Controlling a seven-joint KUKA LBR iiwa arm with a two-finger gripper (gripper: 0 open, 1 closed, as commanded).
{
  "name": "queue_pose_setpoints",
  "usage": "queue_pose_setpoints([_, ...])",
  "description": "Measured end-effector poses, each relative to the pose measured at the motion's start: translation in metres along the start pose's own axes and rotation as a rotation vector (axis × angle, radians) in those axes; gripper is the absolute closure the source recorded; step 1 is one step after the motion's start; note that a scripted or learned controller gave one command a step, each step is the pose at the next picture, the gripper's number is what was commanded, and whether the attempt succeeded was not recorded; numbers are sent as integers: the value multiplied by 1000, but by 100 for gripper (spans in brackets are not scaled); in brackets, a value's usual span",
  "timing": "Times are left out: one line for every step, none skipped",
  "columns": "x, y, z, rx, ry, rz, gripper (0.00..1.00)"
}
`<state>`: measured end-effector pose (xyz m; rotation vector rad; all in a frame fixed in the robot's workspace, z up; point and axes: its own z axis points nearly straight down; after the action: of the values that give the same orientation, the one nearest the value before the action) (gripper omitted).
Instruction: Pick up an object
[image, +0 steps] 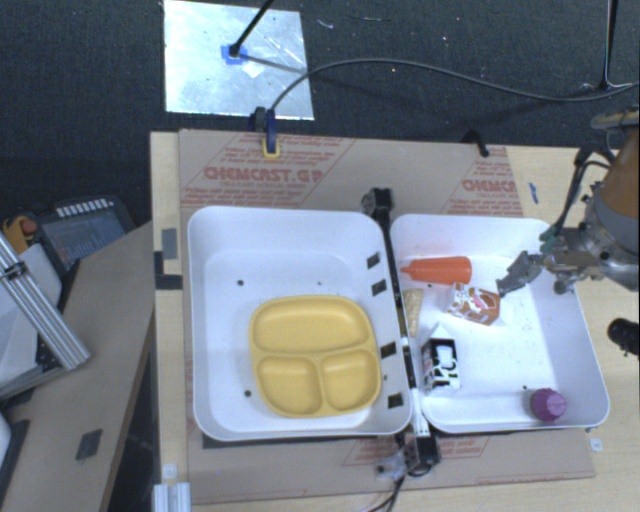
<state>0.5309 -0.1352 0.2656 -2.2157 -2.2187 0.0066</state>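
Divided tray (314, 356) in left bin (215, 300); right bin (580, 340): bottle (437, 269) at back, packet (474, 303) beside it, carton (441, 364) front-left, small round obj (547, 404) front-right.

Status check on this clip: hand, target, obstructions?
Hand over right white bin, nothing between its fingers. Nearest: small red-and-white packet, orange carrot-shaped toy beside it. Black-and-white carton and purple round object lie apart, nothing blocking.
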Motion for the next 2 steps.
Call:
queue_pose_setpoints([0, 2, -5, -9, -2, -2, 0])
queue_pose_setpoints([11, 0, 49, -5, 0, 0, 0])
